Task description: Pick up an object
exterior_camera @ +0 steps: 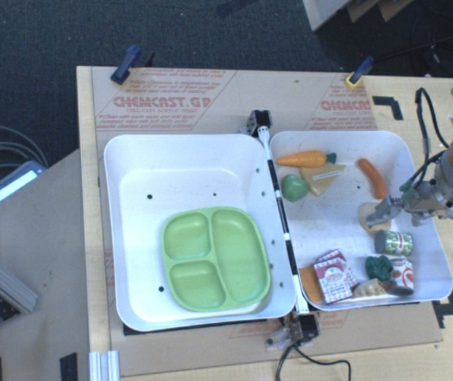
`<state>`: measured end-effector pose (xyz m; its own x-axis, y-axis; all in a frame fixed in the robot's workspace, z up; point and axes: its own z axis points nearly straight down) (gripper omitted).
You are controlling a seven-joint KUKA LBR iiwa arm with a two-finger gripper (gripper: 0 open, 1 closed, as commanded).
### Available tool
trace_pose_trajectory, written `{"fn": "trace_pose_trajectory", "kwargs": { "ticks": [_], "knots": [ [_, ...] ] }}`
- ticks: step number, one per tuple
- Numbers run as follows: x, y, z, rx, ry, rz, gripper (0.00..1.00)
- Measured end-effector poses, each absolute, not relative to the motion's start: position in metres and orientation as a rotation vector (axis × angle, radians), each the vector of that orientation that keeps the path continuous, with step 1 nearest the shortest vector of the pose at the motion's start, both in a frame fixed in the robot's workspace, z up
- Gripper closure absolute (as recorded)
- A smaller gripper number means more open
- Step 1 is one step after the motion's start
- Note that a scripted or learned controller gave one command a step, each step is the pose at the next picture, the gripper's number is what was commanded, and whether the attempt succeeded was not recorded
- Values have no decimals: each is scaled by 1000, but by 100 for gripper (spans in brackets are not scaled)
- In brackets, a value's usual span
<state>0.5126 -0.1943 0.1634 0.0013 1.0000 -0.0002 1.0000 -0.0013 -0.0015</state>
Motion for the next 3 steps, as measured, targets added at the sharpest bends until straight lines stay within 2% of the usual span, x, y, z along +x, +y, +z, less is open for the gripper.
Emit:
{"fn": "trace_pose_trajectory", "kwargs": {
  "ticks": [1,2,3],
  "knots": [
    [507,-198,84,-2222,-2221,0,0],
    [574,-212,85,-2216,-2223,-6,0],
    [533,-179,84,-2220,-2220,1,0]
  ]
}}
